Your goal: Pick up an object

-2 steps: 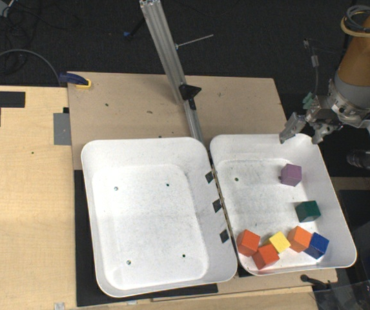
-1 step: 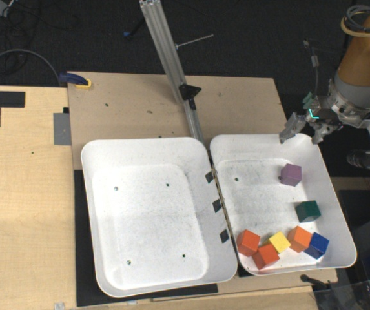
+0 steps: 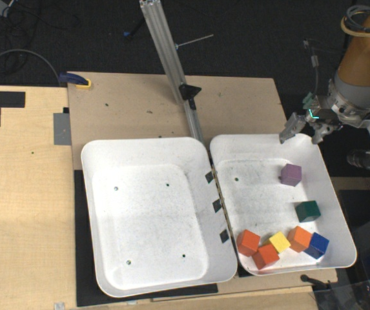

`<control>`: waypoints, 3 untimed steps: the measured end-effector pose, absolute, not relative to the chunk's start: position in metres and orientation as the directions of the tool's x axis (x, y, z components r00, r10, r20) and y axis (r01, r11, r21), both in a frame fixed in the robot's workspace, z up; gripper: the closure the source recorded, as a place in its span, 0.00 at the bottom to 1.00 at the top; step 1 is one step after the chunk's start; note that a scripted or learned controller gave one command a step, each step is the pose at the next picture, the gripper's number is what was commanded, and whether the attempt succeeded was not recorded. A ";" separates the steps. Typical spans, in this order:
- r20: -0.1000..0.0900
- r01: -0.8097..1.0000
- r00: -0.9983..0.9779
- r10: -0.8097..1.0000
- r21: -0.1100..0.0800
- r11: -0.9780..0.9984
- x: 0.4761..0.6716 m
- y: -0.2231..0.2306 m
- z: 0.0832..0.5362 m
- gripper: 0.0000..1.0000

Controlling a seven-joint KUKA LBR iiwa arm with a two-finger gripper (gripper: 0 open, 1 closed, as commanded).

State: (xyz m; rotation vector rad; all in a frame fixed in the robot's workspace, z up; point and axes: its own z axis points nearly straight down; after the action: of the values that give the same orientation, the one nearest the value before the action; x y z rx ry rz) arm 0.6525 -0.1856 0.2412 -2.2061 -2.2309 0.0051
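Observation:
My gripper (image 3: 304, 131) hangs over the far right corner of the right bin (image 3: 262, 150), its two fingers spread open with nothing between them. Below it in that bin lies a purple cube (image 3: 290, 174), and nearer the front a dark green cube (image 3: 308, 210). Along the front edge sit a cluster of blocks: an orange-red cube (image 3: 248, 241), another red one (image 3: 266, 255), a yellow cube (image 3: 279, 242), an orange cube (image 3: 299, 237) and a blue cube (image 3: 317, 245).
The left bin (image 3: 149, 212) stands beside the right one, joined by black clips. A slanted aluminium rail (image 3: 172, 63) rises behind the bins. The wooden bench (image 3: 23, 186) extends to the left.

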 end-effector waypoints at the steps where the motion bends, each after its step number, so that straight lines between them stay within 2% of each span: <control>1: 0.001 1.000 -0.012 1.000 -0.005 0.012 0.652 -0.186 0.241 0.00; 3: 0.001 1.000 -0.013 1.000 -0.006 0.013 0.653 -0.185 0.241 0.00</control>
State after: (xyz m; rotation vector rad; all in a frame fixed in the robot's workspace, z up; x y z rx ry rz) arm 0.6525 -0.1854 0.2411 -2.2038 -2.2326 0.0054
